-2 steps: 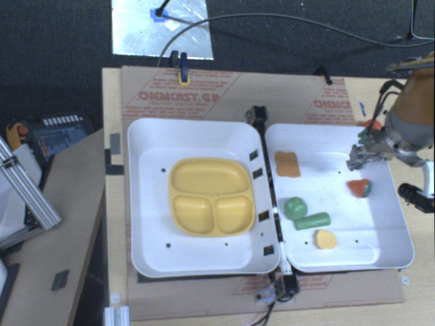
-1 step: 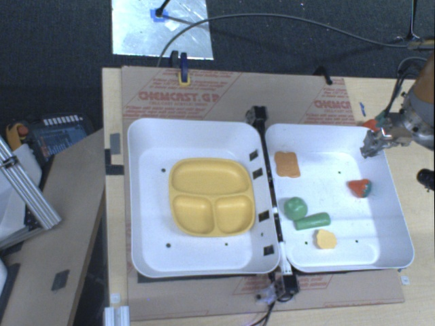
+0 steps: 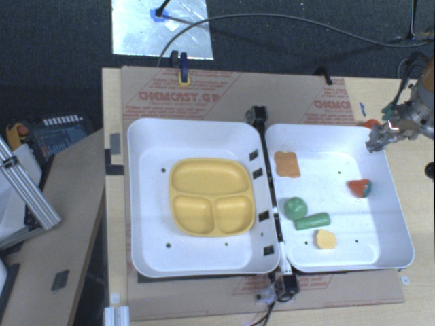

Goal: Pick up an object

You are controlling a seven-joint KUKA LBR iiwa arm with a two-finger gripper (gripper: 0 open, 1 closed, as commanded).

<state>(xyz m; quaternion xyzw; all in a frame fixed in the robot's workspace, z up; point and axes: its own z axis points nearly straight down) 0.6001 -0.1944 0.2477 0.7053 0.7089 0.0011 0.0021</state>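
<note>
The red piece with a green tip (image 3: 359,187) sits at about three o'clock in the right bin (image 3: 340,253), nearest to the arm, so call it the likely target. Well apart from it, over toward nine o'clock, lie an orange slab (image 3: 287,164), a green round piece (image 3: 295,208) touching a green cylinder (image 3: 312,219), and a yellow piece (image 3: 325,239) just below them. Out at the bin's one o'clock corner hovers the pincer (image 3: 378,141), above the rim; I cannot tell if it is released or clenched, and nothing shows in it. The danger, to my eye: the red piece lies close to the right wall, so a descent could clip the rim or nudge it away. The left bin (image 3: 146,250) holds a yellow divided tray (image 3: 209,195), on the table (image 3: 112,87).
</note>
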